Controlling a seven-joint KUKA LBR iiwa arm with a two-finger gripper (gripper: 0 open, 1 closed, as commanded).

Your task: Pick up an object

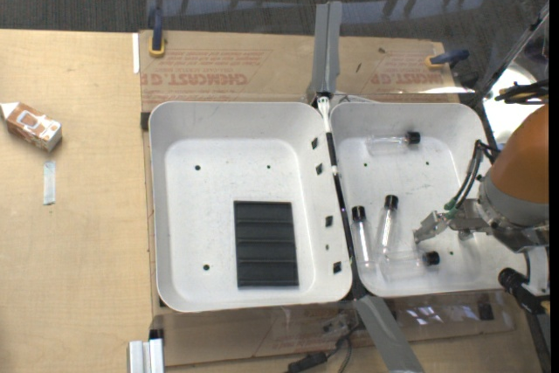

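Several clear tubes with black caps lie in the right bin (349, 188): one near the back (389, 141), two side by side at the front left (361, 238) (385, 225), and one along the front wall (407, 260). A black ribbed block (265, 244) lies flat in the left bin (175, 188). My gripper (431, 227) reaches in from the right and hangs low over the front right part of the right bin. It is just right of the paired tubes and just above the black cap (431, 258) of the front tube. Nothing shows held in it.
The grey and orange arm (524, 179) covers the right bin's right rim. A central metal post (327, 48) rises behind the bins. Blue clamps (157, 37) (447, 58) grip the cardboard behind them. A small carton (33, 127) and a strip (49, 184) lie on the wooden bench at far left.
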